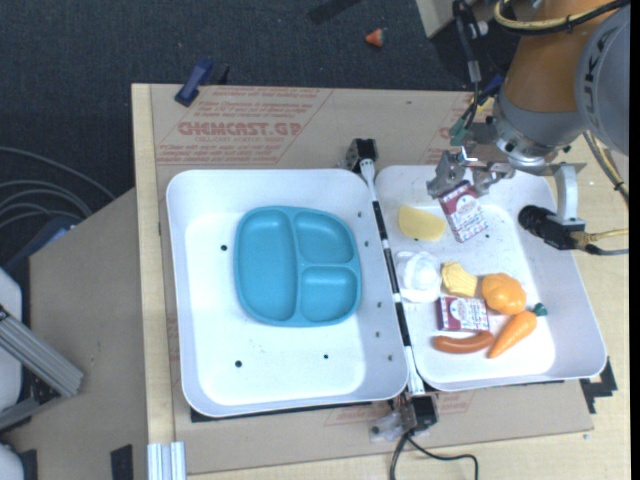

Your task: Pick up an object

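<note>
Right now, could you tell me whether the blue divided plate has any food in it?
Empty: the blue divided plate shows bare compartments in the left bin.

Grey arm [600,58], orange band, yellow and black cables, metallic gripper [462,173]

Teal divided plate [297,266] sitting in white left bin [200,348], maroon-and-white carton [464,213], orange carrot [512,333], yellow lemon wedge [422,222], red-brown sausage [462,343]

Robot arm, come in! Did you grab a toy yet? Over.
Gripper over right bin, fingers shut on small milk carton. Carton tilted, at bin's far end. Cheese wedge just beside it; nothing blocking.
</note>
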Available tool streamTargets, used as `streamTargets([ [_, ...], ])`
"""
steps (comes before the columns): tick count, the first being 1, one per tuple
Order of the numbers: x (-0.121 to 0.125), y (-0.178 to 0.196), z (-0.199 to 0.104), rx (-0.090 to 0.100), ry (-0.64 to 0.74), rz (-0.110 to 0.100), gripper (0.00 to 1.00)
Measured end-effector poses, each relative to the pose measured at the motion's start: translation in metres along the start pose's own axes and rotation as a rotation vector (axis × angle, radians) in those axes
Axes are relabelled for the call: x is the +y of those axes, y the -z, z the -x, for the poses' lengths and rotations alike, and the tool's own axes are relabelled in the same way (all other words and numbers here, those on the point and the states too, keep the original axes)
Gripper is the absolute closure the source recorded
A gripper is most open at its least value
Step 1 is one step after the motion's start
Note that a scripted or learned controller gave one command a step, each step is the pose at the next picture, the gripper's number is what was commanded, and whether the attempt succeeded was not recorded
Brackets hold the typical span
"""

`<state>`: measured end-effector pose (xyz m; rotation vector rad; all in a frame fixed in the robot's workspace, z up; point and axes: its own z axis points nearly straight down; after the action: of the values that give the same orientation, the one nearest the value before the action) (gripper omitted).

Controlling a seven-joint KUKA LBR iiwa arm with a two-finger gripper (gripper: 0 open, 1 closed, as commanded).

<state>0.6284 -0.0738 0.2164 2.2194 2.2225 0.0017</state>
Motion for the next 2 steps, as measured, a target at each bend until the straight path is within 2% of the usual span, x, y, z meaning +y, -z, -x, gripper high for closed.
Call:
streamTargets([
  [1,-0.062,0.035,-0.050,0.001,0.000,-0.004,1.00],
  [2,-0.035,0.033,-0.021,-0.001,-0.002,0.000,1.00],
])
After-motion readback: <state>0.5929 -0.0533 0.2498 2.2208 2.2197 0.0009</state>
